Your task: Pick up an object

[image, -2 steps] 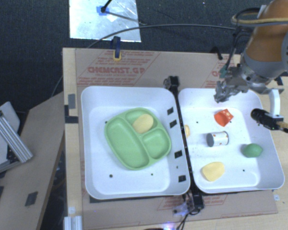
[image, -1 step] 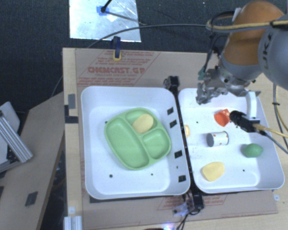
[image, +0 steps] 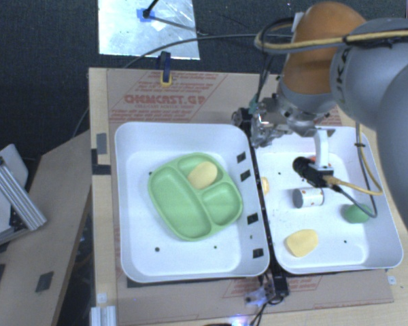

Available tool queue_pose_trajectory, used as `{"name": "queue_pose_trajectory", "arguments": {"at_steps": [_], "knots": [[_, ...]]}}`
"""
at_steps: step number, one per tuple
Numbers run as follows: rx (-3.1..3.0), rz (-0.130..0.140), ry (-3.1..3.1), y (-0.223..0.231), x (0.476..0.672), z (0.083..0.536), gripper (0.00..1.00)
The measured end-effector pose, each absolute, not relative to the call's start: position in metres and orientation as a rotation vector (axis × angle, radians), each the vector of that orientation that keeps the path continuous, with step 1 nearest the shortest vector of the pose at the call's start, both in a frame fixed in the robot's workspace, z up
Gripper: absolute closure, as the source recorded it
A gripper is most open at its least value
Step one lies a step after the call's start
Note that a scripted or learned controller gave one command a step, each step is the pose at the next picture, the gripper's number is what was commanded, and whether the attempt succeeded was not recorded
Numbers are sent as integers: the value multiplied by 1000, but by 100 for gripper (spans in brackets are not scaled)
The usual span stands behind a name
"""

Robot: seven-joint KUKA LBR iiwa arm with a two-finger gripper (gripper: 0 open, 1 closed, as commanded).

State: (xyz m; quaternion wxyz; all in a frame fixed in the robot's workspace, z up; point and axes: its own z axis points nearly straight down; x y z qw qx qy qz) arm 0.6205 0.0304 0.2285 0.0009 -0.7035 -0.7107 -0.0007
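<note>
Yellow, likely light and soft, the lump is lying by the right bin's near wall, and we are advising a gentle pinch across its width, though we cannot tell the gripper's jaw state.

grey arm, end effector pointing down

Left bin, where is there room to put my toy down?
In the left bin, bare floor runs along the near edge, below the green tray, and down the left side. The right bin is crowded: cylinder, green lump, yellow lump.
</note>
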Motion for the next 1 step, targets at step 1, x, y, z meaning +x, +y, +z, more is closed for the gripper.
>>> {"name": "queue_pose_trajectory", "arguments": {"at_steps": [1], "knots": [[-2211, -5, -2233, 80, 621, 237, 100]]}}
